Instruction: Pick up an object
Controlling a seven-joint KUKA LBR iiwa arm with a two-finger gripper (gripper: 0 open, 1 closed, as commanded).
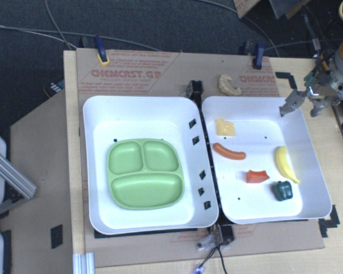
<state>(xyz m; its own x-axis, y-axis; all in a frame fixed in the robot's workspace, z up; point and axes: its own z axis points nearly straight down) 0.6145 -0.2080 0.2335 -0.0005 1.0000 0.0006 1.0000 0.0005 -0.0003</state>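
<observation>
Two white bins, listed left to right: the left bin (94, 153) holds a green divided plate (144, 173); the right bin (314, 181) holds a yellow cheese piece (225, 128), a sausage (229, 152), a red piece (256, 176), a green pepper (283, 190) and a banana (286, 163), all lying apart on the floor. My gripper (304, 104) hangs over the right bin's far right corner, fingers spread and holding nothing, well apart from every item. Risk, as I judge it: descending here I strike the rim, and the low, flat items could slip from my fingertips.
</observation>
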